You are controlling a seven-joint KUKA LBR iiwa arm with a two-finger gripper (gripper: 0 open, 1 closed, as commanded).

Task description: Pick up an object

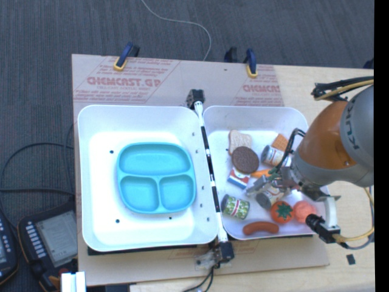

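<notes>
My gripper (265, 189) hangs low over the middle of the right bin (296, 114), among the toy foods. Just left of it lies a red, white and blue packet (237, 179). A thin orange piece (261, 174) sits right above it, and a red tomato (281, 212) right below it. Farther back are a round brown cookie (245, 159), a slice of toast (240, 140), a small tin (271, 155) and an orange block (280, 142). At the front lie a green can (236, 207), a sausage (260, 228) and an orange fruit (304, 210). The arm hides the bin's right part.
The left bin (88, 163) holds a blue divided plate (156, 176). A divider rail (206, 157) runs between the two bins. Clamps (250, 62) and a cable sit at the bench's back edge.
</notes>
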